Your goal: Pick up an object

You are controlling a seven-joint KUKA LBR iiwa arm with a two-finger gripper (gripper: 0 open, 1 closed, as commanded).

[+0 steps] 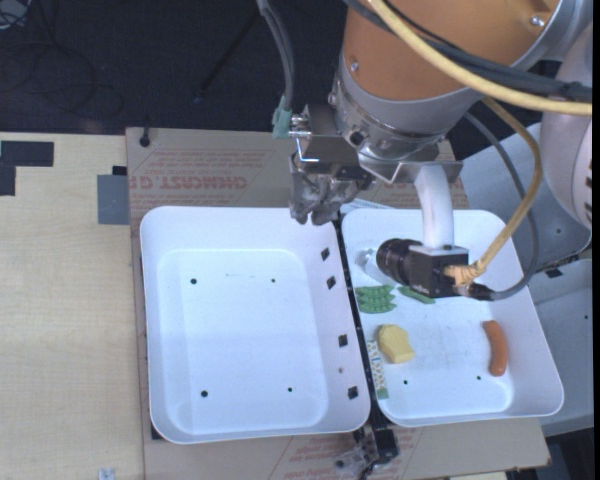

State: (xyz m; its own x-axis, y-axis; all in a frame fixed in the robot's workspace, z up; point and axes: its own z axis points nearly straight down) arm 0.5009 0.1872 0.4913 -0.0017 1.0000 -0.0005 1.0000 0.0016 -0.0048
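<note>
End effector (315, 208) hangs over the far end of the divider between the bins; I can't tell its opening from here. Nothing visibly held. Nearest candidates lie toward 5 o'clock in the right bin (525, 368): green pea pod (373, 299), then yellow block (395, 344). Sausage (496, 348), long axis 12-to-6, sits farther out.

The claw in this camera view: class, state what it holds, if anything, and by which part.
It cannot be told. The claw hangs over the far rim between the two bins, and nothing shows beneath it; the sausage lies in the right bin.
</note>
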